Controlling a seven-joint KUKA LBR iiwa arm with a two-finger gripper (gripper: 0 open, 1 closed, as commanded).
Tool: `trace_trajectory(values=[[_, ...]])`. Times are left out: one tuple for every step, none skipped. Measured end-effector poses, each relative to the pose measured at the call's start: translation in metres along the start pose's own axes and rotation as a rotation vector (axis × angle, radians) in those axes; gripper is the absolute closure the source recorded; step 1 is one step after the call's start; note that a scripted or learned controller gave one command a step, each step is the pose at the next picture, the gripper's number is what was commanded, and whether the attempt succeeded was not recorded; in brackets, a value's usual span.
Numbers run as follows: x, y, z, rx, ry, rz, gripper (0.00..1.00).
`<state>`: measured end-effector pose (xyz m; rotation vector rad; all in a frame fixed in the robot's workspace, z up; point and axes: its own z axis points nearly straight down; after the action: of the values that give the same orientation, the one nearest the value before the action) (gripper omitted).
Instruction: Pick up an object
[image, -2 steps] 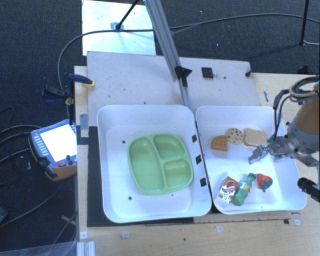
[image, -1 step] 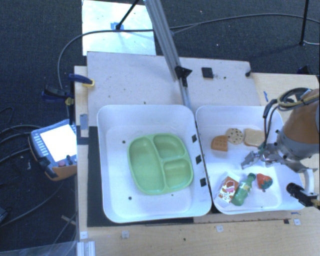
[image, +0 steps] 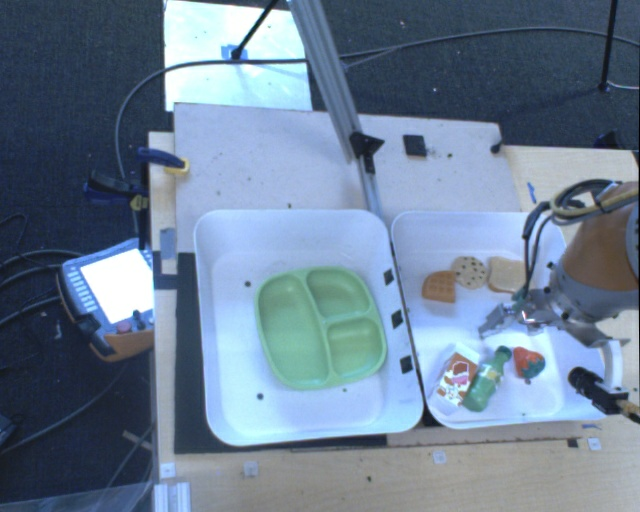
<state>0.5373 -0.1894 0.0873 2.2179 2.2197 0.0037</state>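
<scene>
Dark carpet surrounds the pale worktop (image: 300, 150) carrying two shallow white bins. Over the right white bin (image: 420, 240), the pincer (image: 512, 318) stands spread apart, gripping nothing, just above the green plastic bottle (image: 487, 378) and red toy strawberry (image: 529, 364). Left white bin (image: 220, 250) holds a green divided plate (image: 320, 326).

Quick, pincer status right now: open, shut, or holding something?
Pincer: cannot be told from this view. It sits over the right shallow white bin, just above the green plastic bottle and red toy strawberry.

1 fixed camera is mounted above the bench (image: 300, 160), angled down, both white bins (image: 225, 300) framed from moderate height.
</scene>
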Motion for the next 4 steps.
trace_trajectory(values=[[0.000,0.003,-0.013,-0.008,-0.002,-0.001,1.00],[-0.007,0.010,-0.060,-0.002,-0.001,-0.003,1.00],[-0.007,0.012,-0.114,-0.003,-0.001,-0.005,1.00],[0.048,0.018,-0.112,0.003,0.003,-0.010,1.00]])
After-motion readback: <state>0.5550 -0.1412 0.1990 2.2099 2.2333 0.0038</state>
